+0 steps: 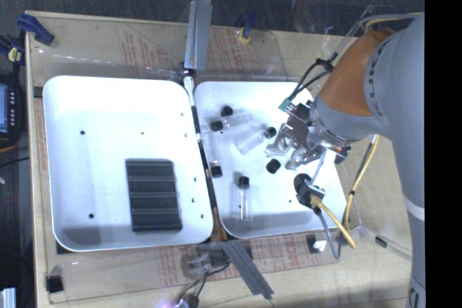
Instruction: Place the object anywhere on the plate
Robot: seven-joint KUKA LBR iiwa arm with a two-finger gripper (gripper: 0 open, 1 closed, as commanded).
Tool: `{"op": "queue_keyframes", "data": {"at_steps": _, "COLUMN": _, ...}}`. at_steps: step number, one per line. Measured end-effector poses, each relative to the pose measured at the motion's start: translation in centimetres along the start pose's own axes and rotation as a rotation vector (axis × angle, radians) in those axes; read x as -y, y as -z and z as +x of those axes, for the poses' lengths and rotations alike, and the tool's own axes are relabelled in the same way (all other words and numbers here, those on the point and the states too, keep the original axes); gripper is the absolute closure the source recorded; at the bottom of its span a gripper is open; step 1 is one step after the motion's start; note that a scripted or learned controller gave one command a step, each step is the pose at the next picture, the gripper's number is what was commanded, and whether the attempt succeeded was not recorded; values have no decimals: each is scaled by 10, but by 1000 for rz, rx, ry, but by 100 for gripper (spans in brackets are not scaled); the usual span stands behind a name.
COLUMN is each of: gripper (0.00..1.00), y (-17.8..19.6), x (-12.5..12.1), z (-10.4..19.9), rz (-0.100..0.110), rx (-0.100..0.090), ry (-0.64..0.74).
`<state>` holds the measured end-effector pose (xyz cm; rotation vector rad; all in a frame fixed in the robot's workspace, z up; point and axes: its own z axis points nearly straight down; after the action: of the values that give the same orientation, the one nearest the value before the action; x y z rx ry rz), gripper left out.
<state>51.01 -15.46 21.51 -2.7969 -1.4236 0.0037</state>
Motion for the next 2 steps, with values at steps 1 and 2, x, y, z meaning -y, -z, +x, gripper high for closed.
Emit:
{"op": "queue_keyframes", "data": {"at_steps": 1, "gripper": 100, "y": -19, "x": 40, "z": 91, "rz": 3, "rx": 1, "ry": 259}}
{"op": "queue_keyframes", "data": {"at_steps": 2, "gripper": 100, "y": -25, "x": 66, "z": 154, "rz": 0, "rx": 1, "ry": 53}}
